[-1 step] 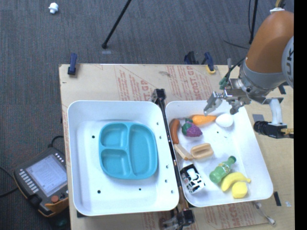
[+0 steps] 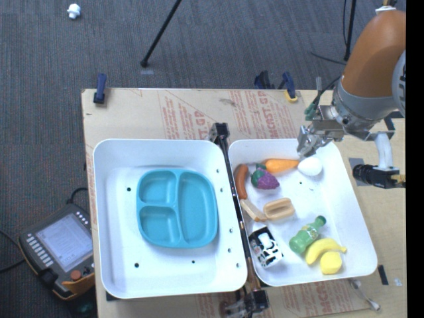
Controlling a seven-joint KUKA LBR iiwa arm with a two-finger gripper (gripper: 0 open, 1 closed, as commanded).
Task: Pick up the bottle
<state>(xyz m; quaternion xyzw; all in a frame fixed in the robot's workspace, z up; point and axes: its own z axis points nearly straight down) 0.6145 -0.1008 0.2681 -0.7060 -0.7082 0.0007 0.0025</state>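
1. Two shallow white bins are seen side by side on the bench; the left bin (image 2: pixel 109 177) holds a blue divided plate (image 2: pixel 177 207), lying flat near its middle.
2. The right bin (image 2: pixel 358 217) holds the toy foods; the green bottle (image 2: pixel 308 236) is found in its lower right part, lying tilted with its cap pointing up and to the right.
3. A yellow banana (image 2: pixel 323 248) is seen touching the bottle's lower right side; a yellow lemon (image 2: pixel 331 263) lies just below the banana.
4. A black-and-white carton (image 2: pixel 266 247) is placed just left of the bottle, near the bin's lower left corner.
5. A tan bread piece (image 2: pixel 279 209) lies above the bottle; a purple vegetable (image 2: pixel 265 179), an orange carrot (image 2: pixel 281 165) and a white egg (image 2: pixel 309 167) are grouped in the upper part of the bin.
6. The gripper (image 2: pixel 309 144) is held over the bin's upper edge, just above the egg and well apart from the bottle; nothing is seen between its fingers; whether they are set wide or narrow cannot be told.
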